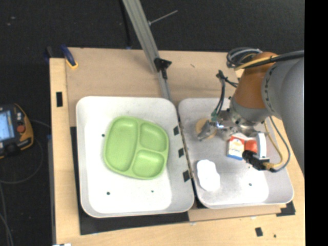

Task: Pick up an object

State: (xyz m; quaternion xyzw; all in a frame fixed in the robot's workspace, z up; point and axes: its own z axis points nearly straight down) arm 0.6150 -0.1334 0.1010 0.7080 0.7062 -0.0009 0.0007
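Nearest the camera, a white lump (208,174) lies in the right bin (277,191). Beyond it sits a small red, white and blue carton (236,148), just beside the gripper (207,129), whose fingers look spread apart over a tan object. Left bin (92,188) bears a green divided plate (136,147).

Wooden bench (118,73) bears two white bins side by side: left bin (92,188), right bin (271,188).

White lump (208,174) (right bin (277,191)) lying flat
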